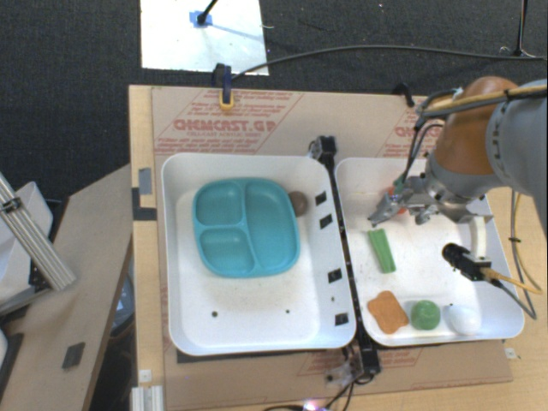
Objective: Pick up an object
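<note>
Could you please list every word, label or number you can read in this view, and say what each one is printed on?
"CHEMCAST GP": red print on the brown protective sheet under the bins, beyond the left bin.
A second red print of the same kind sits at the sheet's far right corner, cut off by the arm; unreadable.
Smaller red lines around both logos: too small to read.

The bench [145, 315] is covered by a sheet of brown cardboard with red print [257, 118]. On the cardboard sit two shallow white bins, touching side by side: the left bin [184, 255] and the right bin [501, 315]. A blue-and-yellow clamp [223, 86] grips the bench's far edge.
</note>
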Tool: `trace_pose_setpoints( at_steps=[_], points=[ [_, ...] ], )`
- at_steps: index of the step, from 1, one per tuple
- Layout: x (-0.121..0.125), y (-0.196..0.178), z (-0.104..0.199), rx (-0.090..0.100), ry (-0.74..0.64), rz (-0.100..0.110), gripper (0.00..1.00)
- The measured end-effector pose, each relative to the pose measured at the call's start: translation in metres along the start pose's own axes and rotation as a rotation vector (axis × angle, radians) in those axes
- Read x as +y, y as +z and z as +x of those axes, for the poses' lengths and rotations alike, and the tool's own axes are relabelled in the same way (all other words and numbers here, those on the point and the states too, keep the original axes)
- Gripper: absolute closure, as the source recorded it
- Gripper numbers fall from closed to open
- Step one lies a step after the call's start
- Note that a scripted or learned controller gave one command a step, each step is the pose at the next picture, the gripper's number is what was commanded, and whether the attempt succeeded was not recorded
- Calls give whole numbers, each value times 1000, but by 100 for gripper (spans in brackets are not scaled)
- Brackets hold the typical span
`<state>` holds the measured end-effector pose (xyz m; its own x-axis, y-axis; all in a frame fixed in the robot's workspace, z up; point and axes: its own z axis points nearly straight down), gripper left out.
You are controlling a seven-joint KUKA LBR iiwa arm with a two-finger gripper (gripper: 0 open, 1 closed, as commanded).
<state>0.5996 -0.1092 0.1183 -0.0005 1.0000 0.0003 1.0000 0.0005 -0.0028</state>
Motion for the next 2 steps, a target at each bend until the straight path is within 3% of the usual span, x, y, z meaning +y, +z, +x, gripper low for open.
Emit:
trace_pose_setpoints(
  at_steps=[1,2],
  points=[
    [2,-14,0,-1,-1,-7,100],
    [4,-78,5,-1,-4,-11,100]
  ],
)
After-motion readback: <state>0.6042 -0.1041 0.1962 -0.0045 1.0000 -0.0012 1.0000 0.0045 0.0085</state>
